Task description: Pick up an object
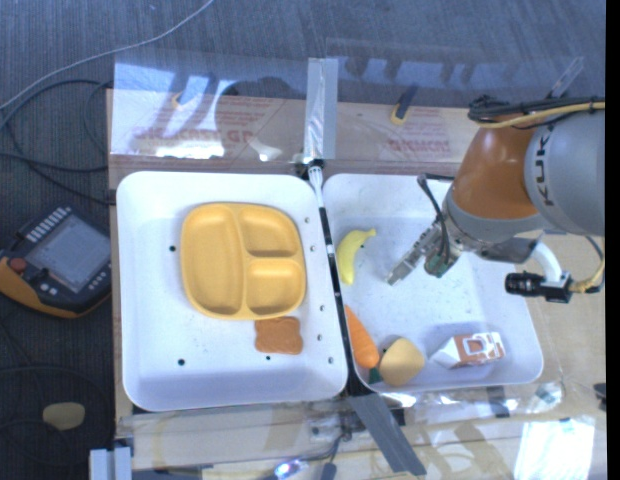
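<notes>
While the gripper [422, 261] hangs over the right bin [510, 308] with fingers slightly parted and holding nothing, a banana [352, 252] lies to its left; a carrot [361, 339], lemon [401, 361] and carton [471, 349] line the near wall.

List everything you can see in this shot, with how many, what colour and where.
bins: two, white, side by side on the bench
divided plate: one, yellow, left bin
toast-like piece: one, orange-brown, left bin, just below the plate
banana: one, yellow, right bin, upper left
carrot: one, orange, right bin, along its left wall
lemon-like fruit: one, yellow, right bin, beside the carrot
small carton: one, white and orange, right bin, lower right
handheld controller: one, orange and grey, floor at left
arm: one, grey and orange, from the right
end effector: one, grey, over the right bin
</notes>
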Controlling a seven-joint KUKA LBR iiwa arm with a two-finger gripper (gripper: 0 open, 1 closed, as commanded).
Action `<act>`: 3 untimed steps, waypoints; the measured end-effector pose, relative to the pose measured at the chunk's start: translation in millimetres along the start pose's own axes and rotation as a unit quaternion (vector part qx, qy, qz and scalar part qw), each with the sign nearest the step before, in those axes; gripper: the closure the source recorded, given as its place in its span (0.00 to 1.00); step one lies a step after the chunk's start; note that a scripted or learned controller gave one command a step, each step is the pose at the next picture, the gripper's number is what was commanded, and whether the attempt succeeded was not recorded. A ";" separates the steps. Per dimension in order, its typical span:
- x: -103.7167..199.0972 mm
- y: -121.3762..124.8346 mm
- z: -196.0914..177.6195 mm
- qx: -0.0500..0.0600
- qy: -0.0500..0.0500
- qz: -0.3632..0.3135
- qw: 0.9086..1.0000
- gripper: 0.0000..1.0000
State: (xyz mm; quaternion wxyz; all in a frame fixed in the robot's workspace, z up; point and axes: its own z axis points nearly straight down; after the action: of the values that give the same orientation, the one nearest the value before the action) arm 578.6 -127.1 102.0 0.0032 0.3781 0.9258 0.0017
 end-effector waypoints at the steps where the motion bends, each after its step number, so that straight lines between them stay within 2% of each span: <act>1: 29.2 1.5 9.3 -0.002 -0.007 0.082 0.997 1.00; 2: 67.0 -27.2 -8.8 0.004 0.003 0.198 0.980 1.00; 3: 98.5 -32.3 -81.5 0.005 0.002 0.249 0.968 1.00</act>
State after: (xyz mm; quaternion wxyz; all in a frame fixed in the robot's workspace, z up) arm 485.1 -81.2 182.9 -0.0010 0.5968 0.8024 -0.0014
